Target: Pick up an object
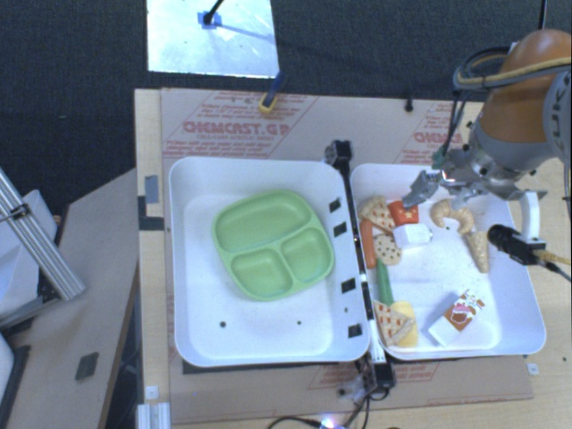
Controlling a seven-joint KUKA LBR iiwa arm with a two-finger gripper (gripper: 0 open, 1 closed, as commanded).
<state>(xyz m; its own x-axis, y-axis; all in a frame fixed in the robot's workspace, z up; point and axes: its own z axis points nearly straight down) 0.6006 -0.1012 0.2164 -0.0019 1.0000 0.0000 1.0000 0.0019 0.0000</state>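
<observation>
Currently in the approach step: nothing is between the jaws, nothing lifted, so the pick is not yet done.

Near to far in the right bin (pixel 527 329). At the near edge, left side, a waffle piece on a yellow wedge (pixel 396 322). Toward the near right corner, a small white carton with a red label (pixel 458 315), lying apart from the rest, so probably the easiest isolated grasp. Along the left wall, a green stick (pixel 384 281) and an orange one (pixel 366 242) run lengthwise. Mid-bin, a round cracker (pixel 387 250), a white block (pixel 411 236) and a red block (pixel 403 214) touching it, with a waffle-textured piece (pixel 378 213) just beside. Right of those, a tan cone shape (pixel 478 250) and a croissant-like piece (pixel 454 214) toward the far edge.

Gripper (pixel 422 189) hangs over the far left part of that bin, just above the red block. Jaws: cannot tell whether apart or together; too small and partly blurred.

Likely target is the red block: small, boxy, bright, crowded by the white block and waffle piece. Next move calls for a straight descent with jaws straddling it, clear of neighbours. Risk: nudging the cluster or closing on two items.

Left bin (pixel 192 329) holds a green divided tray (pixel 271 243), centred.
</observation>
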